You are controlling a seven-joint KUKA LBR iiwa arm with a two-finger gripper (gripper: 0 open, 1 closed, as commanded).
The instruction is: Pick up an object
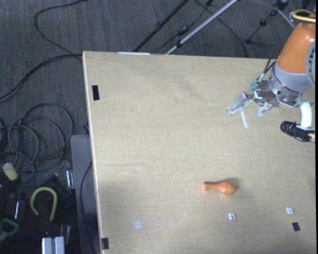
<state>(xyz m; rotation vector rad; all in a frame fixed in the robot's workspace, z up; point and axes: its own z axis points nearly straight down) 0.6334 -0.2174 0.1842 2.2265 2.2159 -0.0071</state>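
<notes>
- Down front at about five o'clock, an orange pear-shaped object (220, 187) lies on its side on the pale wooden board (164, 142), stem end pointing nine o'clock.
- No readable writing anywhere.
- Up at two o'clock, the gripper (245, 111) hangs over bare board, fingers spread, nothing between them, well apart from the object.

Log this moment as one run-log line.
arm: right side, above bench | two-finger gripper: open, holding nothing | small orange pear-shaped object: lying on light wooden bench top, apart from gripper | pick: not done
</notes>
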